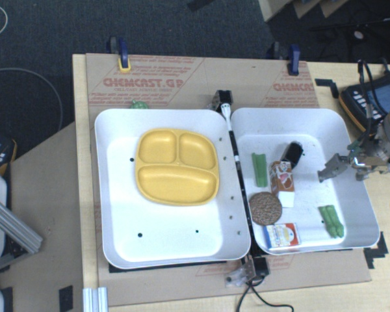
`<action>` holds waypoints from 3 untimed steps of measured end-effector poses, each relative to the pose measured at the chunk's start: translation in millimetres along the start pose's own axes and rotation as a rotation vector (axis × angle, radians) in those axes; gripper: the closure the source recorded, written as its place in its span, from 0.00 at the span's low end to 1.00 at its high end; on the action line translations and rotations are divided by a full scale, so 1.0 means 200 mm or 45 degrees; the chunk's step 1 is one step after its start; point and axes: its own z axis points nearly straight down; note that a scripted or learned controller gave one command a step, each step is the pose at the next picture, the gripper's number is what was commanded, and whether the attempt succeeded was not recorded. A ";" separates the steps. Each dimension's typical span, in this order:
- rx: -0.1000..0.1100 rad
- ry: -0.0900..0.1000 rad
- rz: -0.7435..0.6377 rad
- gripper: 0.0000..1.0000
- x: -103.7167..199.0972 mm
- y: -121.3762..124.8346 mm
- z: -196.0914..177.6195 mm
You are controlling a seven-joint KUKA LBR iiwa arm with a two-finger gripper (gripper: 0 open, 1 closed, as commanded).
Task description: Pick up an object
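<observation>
A bench (58,168) covered with printed cardboard carries two shallow white bins side by side, seen from above at a slant. The left bin (117,194) holds a yellow divided plate (177,166), lying flat toward its 12 o'clock side.

The right bin (351,168) holds the loose pieces on offer for picking. A green stick (259,169) lies at about 9 o'clock, with a black object (292,153) at 11 o'clock. A small red and white carton (283,176) lies just below the black object. A round brown cookie-like disc (265,207) sits at 7 o'clock, touching the carton, and a printed packet (283,235) rests at 6 o'clock near the rim. A second green piece (331,220) lies at 4 o'clock, apart from the rest.

The jaws (330,169) reach in from 3 o'clock over the right bin. They appear parted and hold nothing. Judging by position, the green piece below them is the nearest candidate.
</observation>
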 end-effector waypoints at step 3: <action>-0.010 0.005 -0.016 1.00 1.03 -0.03 0.10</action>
